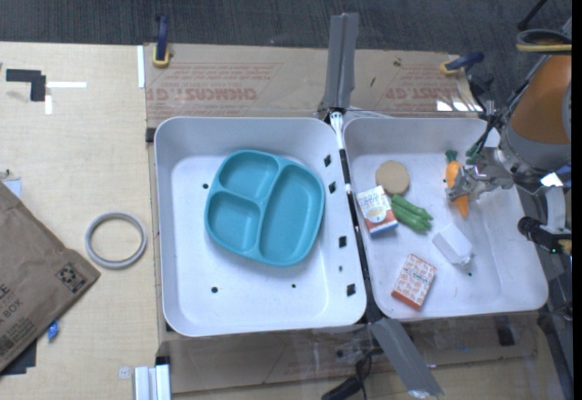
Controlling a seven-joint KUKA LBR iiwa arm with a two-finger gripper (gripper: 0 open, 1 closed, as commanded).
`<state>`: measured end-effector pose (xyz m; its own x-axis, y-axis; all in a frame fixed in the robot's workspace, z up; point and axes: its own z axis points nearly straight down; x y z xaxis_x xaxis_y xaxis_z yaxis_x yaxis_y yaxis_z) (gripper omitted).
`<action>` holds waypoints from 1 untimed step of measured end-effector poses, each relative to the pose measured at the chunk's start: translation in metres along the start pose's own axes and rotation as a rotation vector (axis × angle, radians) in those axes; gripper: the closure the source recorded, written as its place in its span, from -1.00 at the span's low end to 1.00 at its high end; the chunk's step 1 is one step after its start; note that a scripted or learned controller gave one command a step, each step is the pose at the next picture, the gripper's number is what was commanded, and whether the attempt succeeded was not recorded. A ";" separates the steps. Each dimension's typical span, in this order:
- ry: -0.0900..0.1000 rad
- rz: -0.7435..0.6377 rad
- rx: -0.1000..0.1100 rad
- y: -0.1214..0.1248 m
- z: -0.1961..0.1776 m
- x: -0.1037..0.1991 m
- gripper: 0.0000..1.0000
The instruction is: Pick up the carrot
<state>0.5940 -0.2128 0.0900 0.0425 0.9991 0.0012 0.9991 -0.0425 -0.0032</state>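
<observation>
Two white bins stand side by side on the bench, and the carrot [453, 182] is in the right bin [509, 294], in its upper right part, close to the far right wall. It is a small orange piece with a green top pointing to the back. The gripper [473, 180] is right at it, coming in from the right, and its metal parts overlap the lower half of the carrot. Whether the fingers are spread or pressed on the carrot, I cannot tell; the picture is too small and the metal hides the contact. So I judge that the approach is done, but the grasp is not confirmed and the lift is still to come.

For room: the carrot has free white floor on its left, toward the tan round cookie [393, 176] and the green pea pod [412, 213], both well apart from it. A small white block [452, 247] lies below, near but not touching. The milk carton [376, 210] and the orange box [414, 281] are farther away. The nearest edge is the right wall, where the arm itself enters, so a straight lift upward seems the safest way. The left bin [182, 298] holds a blue divided plate [265, 206] and plays no part here.
</observation>
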 end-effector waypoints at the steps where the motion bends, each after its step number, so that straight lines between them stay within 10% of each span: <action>1: 0.000 0.260 0.002 -0.035 0.001 0.001 1.00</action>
<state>0.5588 -0.2105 0.0893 0.2976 0.9547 0.0003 0.9547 -0.2975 -0.0057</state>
